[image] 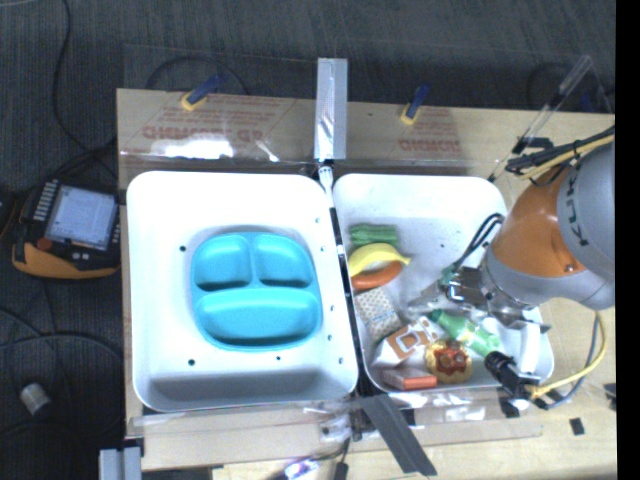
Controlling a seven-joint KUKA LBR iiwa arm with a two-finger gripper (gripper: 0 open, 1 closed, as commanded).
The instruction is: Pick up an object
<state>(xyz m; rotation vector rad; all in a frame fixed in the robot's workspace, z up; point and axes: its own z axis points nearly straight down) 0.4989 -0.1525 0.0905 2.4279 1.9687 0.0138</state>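
The right bin (430,193) holds a heap of small objects: a green item (373,235), a yellow banana (377,259), an orange-red piece (375,277), a patterned packet (379,312), an orange-and-white wrapper (408,342), a round red-gold item (447,360), a red stick (412,380) and a green bottle (462,327). My gripper (462,290) reaches down into the right half of this bin, just above the green bottle. Its fingers are hidden among the clutter and the wrist.
The left bin (150,268) carries a blue divided tray (256,286). The arm's orange band (537,238) and grey body hang over the right bin's right edge. Cables run along the bench's right side. A handheld device (68,226) lies on the floor at left.
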